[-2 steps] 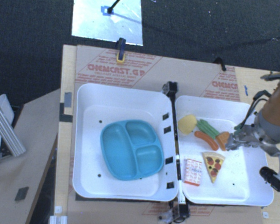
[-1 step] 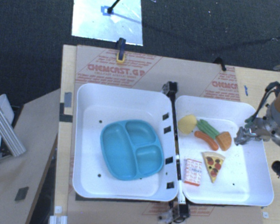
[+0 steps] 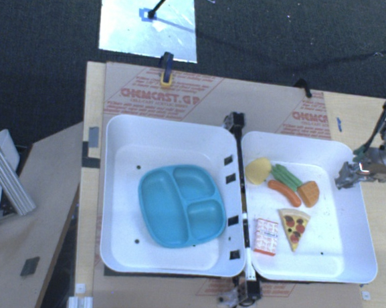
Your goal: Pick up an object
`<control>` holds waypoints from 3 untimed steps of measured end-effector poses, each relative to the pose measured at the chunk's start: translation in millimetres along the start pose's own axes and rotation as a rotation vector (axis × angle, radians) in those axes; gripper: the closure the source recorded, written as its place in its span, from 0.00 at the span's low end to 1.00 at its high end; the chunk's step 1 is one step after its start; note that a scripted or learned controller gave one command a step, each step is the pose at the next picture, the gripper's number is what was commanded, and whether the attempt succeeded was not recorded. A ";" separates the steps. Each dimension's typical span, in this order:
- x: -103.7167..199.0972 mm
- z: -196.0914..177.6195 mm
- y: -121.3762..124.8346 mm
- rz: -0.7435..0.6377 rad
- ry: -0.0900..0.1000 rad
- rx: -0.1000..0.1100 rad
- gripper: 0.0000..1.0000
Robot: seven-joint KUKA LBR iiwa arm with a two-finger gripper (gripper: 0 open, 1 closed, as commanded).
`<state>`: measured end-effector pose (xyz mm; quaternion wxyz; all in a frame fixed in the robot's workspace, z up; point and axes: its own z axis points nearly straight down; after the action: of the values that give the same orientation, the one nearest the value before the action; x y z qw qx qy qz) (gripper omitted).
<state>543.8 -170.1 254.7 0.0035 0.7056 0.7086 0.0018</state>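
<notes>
Pincer (image 3: pixel 347 175) poised over the right-hand rim of the right bin (image 3: pixel 358 228), at the end of the grey arm; how wide it stands, cannot tell. Nothing seen held in it.

Closest to the pincer, just toward the view's left of it: an orange-brown toy food piece (image 3: pixel 309 192). Further that way, a green toy vegetable (image 3: pixel 286 174) lying beside an orange toy sausage (image 3: pixel 283 192), then a yellow toy fruit (image 3: pixel 259 169) near the bin's far wall. Below and left of the pincer in the view: a toy pizza slice (image 3: pixel 295 227), and just past it a small red-and-white packet (image 3: pixel 265 235).

Well apart from the pincer, across the divide: the left bin (image 3: pixel 120 177), holding a blue divided plate (image 3: pixel 182 206).
</notes>
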 end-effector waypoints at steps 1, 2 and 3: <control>56.6 12.4 2.1 -0.005 0.004 0.005 1.00; 109.8 25.2 8.6 -0.005 0.004 0.005 1.00; 160.6 28.3 23.6 -0.006 0.004 0.005 1.00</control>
<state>566.9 -9.5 226.2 0.0001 0.7035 0.7107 0.0015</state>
